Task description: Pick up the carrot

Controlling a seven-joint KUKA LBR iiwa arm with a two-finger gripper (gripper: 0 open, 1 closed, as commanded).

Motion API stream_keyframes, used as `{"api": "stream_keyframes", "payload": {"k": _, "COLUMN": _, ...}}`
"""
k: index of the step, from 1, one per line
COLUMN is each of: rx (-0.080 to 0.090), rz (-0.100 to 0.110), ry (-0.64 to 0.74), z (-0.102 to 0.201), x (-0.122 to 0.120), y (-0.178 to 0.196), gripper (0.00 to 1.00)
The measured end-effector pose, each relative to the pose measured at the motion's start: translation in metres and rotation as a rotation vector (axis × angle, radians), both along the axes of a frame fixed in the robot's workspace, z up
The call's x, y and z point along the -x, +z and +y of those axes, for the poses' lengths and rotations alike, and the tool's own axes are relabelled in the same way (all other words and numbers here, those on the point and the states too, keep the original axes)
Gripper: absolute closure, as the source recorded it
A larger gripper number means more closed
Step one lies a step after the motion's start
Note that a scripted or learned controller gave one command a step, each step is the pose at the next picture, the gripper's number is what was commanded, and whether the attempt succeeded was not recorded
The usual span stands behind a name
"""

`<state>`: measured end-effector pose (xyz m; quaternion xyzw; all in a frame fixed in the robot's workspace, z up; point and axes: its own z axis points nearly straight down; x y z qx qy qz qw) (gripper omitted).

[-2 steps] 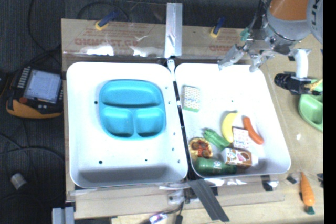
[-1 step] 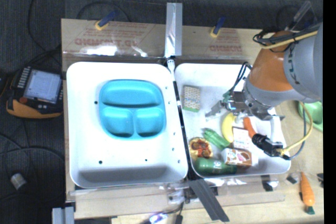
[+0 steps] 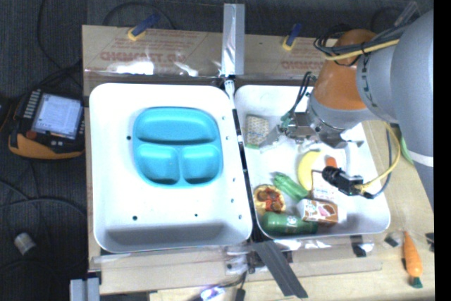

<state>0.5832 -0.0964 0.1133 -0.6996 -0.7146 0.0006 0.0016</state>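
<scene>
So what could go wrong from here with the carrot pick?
1. The carrot lies on the bench outside the right bin, while the arm hangs over that bin, so a descent here would probably miss it.
2. Under the wrist lie a banana and a small carton; a grasp here could take one of these instead.

- A broad grey arm [image 3: 412,88] is seen, smooth and rounded.
- An orange band [image 3: 342,84] is set above the wrist.
- Yellow and black cables [image 3: 359,46] are looped alongside — thin, bundled.
</scene>
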Motion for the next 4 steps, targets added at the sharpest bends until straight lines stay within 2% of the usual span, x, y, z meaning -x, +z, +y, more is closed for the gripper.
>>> {"api": "stream_keyframes", "payload": {"k": 1, "rx": 0.004, "rz": -0.001, "ry": -0.034, "z": -0.074, "x": 0.008, "y": 0.093, "gripper": 0.0}}
{"api": "stream_keyframes", "payload": {"k": 2, "rx": 0.001, "rz": 0.002, "ry": -0.068, "z": -0.051, "x": 0.055, "y": 0.019, "gripper": 0.0}}
{"api": "stream_keyframes", "payload": {"k": 3, "rx": 0.005, "rz": -0.001, "ry": -0.18, "z": -0.109, "x": 0.053, "y": 0.172, "gripper": 0.0}}
{"api": "stream_keyframes", "payload": {"k": 4, "rx": 0.002, "rz": 0.003, "ry": -0.283, "z": -0.102, "x": 0.095, "y": 0.076, "gripper": 0.0}}
